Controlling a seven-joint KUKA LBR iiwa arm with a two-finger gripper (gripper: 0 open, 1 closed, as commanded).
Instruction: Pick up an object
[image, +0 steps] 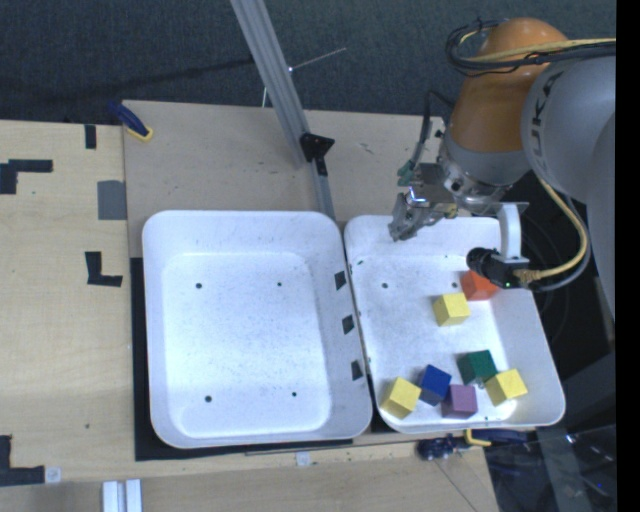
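The right bin (400, 300) holds several small blocks. An orange block (478, 286) lies by its right wall, with a yellow cube (450, 308) just below and left of it. Near the front edge sit a yellow block (402, 396), a blue cube (435, 383), a purple cube (461, 399), a dark green cube (477, 365) and another yellow block (507, 385). My gripper (407, 224) hangs over the bin's far left corner, well apart from every block. I see nothing between its fingers.
The left bin (240, 330) stands beside the right one. A slanted metal pole (285, 90) crosses the bench behind the bins. The arm's grey body and orange band (500, 70) fill the upper right. A black cable fitting (487, 262) sits by the bin's right rim.
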